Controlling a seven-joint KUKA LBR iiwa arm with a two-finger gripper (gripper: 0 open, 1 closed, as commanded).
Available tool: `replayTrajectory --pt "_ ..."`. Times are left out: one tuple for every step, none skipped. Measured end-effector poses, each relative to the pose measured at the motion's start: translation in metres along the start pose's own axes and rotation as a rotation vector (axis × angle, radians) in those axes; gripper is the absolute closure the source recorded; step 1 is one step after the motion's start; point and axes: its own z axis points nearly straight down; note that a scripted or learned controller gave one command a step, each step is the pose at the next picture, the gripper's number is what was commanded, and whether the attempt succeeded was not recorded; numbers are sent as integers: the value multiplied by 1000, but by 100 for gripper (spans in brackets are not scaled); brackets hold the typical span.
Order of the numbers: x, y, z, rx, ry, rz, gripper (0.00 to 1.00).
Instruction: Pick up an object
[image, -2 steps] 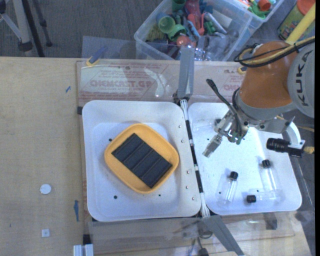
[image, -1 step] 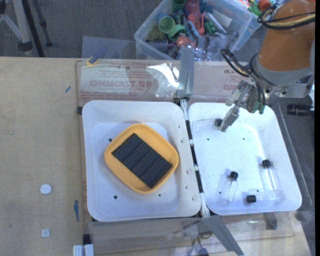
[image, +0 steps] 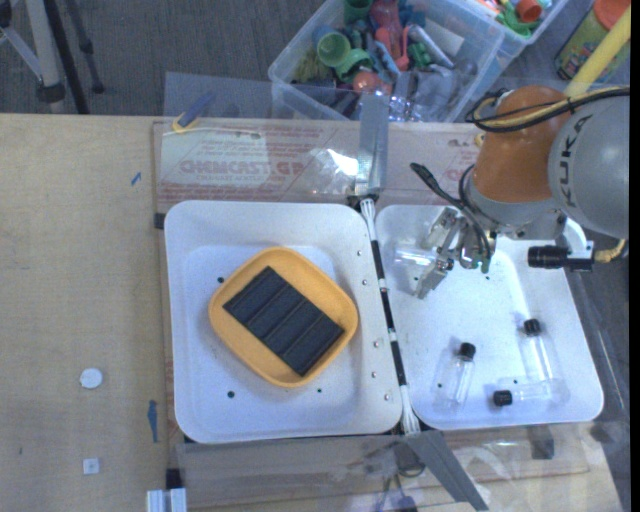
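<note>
Vials, three small clear ones with black caps, lie in the right bin (image: 575, 330): one vial (image: 459, 370) at the lower middle, a second vial (image: 535, 350) toward the right wall, a third vial (image: 520, 393) on its side near the front edge. All three rest on the bin floor, apart from one another. A yellow tray (image: 283, 315) with a dark ribbed insert sits tilted in the left bin (image: 190, 330).

Gripper (image: 440, 262) hangs over the upper left part of the right bin, near the divider between bins and well apart from the vials. Whether its pincer is open or closed cannot be told here; the metal parts blur together against the white floor. Something clear and glassy seems to lie just beside it at (image: 412, 257), but whether that is a fourth vial or a reflection is uncertain, and nothing is plainly gripped.

Progress, as judged: pick not yet achieved. No object is visibly lifted. Remaining: settle on a target, close on it, and raise it clear of the bin.
</note>
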Motion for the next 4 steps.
replayTrajectory --pt "-2 1 -12 -5 -7 2 100" --pt "6 21 -171 0 -2 221 100" --pt "27 54 -167 4 3 495 100" --pt "25 74 -137 5 4 732 100"
